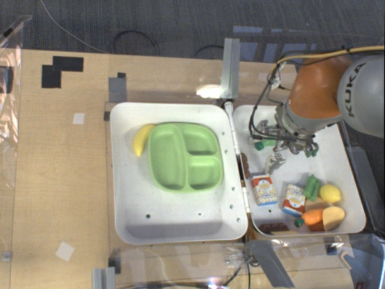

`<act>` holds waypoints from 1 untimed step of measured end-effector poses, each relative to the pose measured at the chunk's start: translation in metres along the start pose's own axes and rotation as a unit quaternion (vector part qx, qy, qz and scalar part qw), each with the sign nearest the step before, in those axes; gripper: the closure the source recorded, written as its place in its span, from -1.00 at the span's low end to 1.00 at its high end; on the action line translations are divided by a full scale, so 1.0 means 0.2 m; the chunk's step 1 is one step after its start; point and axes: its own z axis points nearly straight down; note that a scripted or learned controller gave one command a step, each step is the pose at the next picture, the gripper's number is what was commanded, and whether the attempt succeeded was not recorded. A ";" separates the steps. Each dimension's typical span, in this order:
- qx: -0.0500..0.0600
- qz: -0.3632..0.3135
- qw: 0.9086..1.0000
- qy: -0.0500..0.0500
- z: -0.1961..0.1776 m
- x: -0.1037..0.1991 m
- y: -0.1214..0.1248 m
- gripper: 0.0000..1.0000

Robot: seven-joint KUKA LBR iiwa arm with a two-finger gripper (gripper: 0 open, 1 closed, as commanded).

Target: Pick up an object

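- Camera view: the grey arm's gripper (pixel 277 161) hangs over the right white bin (pixel 355 188); whether it is open or closed cannot be told.
- Just below the gripper lies a small red-and-white carton (pixel 264 190).
- Lower right of it: a second small carton (pixel 293 199), a green piece (pixel 311 186), a yellow lemon (pixel 329 193), an orange carrot (pixel 313 217).
- Well left of it, in the left white bin (pixel 129 221), a green divided plastic plate (pixel 183 156) touches a yellow banana (pixel 141 139).

Lighting, as I see it from my feed: bright, even overhead light. One hard white glare spot (pixel 209 91) on the worktop (pixel 66 179) just behind the left bin (pixel 129 221). Soft shadow inside that bin's near wall. Plastic sheeting (pixel 9 101) at the left edge gleams and hazes the view. Focus fair; fine detail slightly soft and grainy.
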 end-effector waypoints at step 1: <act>0.002 0.058 0.998 -0.002 -0.01 0.37 0.00 -1.00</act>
